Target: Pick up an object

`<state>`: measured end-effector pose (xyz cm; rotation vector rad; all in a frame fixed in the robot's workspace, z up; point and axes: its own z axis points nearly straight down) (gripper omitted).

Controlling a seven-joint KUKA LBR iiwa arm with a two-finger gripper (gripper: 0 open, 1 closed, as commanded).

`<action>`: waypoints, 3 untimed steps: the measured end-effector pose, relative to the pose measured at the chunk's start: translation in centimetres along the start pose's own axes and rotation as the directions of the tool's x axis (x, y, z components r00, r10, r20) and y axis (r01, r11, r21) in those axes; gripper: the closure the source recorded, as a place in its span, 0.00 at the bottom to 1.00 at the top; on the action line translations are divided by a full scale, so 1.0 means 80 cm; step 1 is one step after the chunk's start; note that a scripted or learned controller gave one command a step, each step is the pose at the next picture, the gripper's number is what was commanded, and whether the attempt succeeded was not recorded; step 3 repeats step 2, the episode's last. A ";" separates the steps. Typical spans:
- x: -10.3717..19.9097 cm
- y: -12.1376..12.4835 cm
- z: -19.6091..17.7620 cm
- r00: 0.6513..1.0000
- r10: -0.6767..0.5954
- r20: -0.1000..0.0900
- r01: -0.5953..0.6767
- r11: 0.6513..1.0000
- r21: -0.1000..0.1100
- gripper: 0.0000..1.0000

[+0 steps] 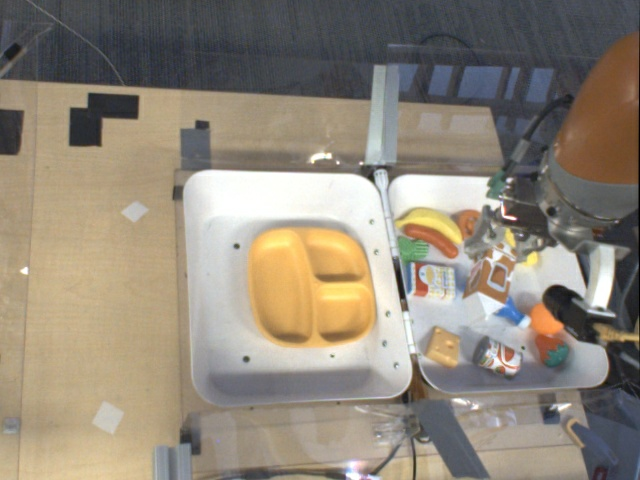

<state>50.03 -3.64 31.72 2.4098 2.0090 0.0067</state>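
My gripper (497, 230) hangs over the upper middle of the right bin (440, 184), reaching in from the right. Directly below it, and touching or nearly touching it, is a brown and white packet (492, 276), tilted on its corner. To the gripper's left lie a yellow banana (424, 218) and a red sausage (432, 239). A small white, red and green carton (433, 282) stands left of the packet. Along the near side of the bin are a tan bread slice (443, 346), a tin can (497, 357), a small blue piece (513, 315) and an orange carrot (548, 332).
The left bin (200, 268) holds a yellow divided plate (305, 286) in its middle. A metal divider (381, 128) runs between the two bins at the back. Wooden bench surface stretches to the left of the bins.
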 end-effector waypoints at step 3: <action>-0.099 0.075 0.076 0.983 0.183 0.000 -0.183 0.983 -0.003 1.00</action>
